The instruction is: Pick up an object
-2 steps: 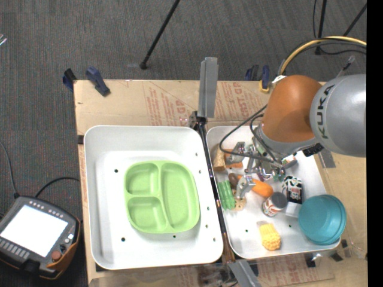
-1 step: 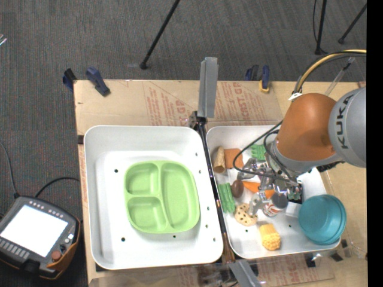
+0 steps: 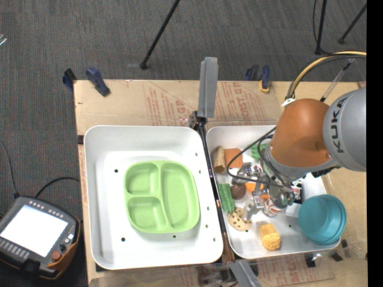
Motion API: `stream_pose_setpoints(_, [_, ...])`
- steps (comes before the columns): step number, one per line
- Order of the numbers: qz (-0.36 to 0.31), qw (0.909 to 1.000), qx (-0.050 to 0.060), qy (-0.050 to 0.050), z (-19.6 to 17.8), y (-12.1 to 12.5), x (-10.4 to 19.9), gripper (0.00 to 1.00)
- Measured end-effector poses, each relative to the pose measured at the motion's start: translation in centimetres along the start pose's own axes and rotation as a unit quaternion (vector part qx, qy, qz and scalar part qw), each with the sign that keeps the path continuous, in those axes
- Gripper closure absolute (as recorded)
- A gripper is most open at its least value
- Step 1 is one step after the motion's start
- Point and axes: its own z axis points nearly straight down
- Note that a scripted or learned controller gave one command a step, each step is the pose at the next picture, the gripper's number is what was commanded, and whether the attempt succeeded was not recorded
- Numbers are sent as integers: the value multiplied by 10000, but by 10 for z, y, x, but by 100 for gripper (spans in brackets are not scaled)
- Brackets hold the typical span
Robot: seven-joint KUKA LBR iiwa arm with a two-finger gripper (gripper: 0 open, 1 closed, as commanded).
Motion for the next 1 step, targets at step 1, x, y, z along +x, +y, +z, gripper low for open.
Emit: stream_pose_setpoints(1, [-14, 10000, -7, 9, -11, 1, -1, 100])
